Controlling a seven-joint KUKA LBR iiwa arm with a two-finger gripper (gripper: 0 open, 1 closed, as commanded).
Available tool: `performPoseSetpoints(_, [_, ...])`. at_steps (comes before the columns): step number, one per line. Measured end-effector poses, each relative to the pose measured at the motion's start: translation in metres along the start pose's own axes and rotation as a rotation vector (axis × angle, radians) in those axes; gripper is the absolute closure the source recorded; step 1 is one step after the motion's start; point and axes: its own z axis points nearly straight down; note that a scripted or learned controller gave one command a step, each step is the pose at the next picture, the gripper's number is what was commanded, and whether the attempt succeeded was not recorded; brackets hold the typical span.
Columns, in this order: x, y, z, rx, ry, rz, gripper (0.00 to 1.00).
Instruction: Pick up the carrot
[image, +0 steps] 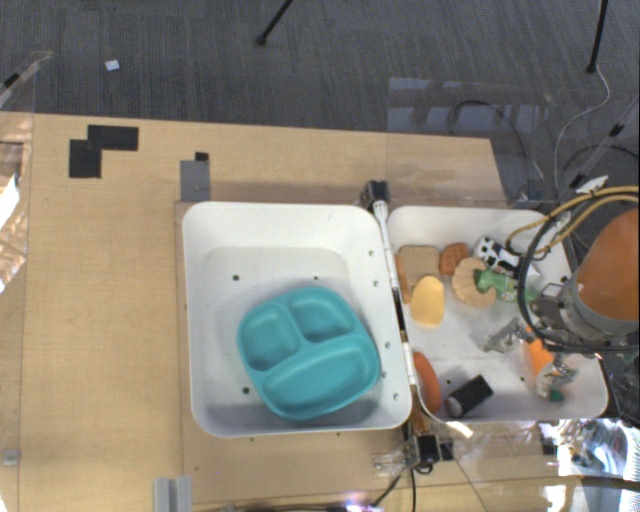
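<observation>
The arm (610, 275) enters from the right and is cut off by the frame edge; its orange band and a loop of black and yellow cables (545, 235) cover much of the right bin's (455, 222) far right side. Beneath the wrist, the tool (545, 365) hangs low over that bin's right part. A small orange piece, which looks like the carrot (538, 356), shows right at the tool, partly hidden by metal parts. Whether it sits between the fingers or merely lies under them cannot be told, nor how far the tool is open.

Two white bins sit side by side on the wooden bench (100, 320). The left bin (210, 300) holds one teal divided plate (308, 350) with three compartments, lying tilted.

In the right bin, there is one tan slice of bread (417, 263), one pale yellow rounded piece (428, 300) just below it, one small brown-orange piece (454, 257) beside the bread, and one ridged tan round thing with a green bit (478, 283). A small black-and-white object (488, 250) lies near it, half masked by cables. One reddish-orange oval (426, 375) rests against the bin's left wall, and one dark block (468, 394) lies just beside it, its shape hard to make out.

Two black patches (100, 148) mark the bench's far left.
</observation>
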Motion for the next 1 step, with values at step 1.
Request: performPoseSetpoints(1, [-0.0028, -0.0036, -0.0138, 0.011, -0.008, 0.009, 1.0])
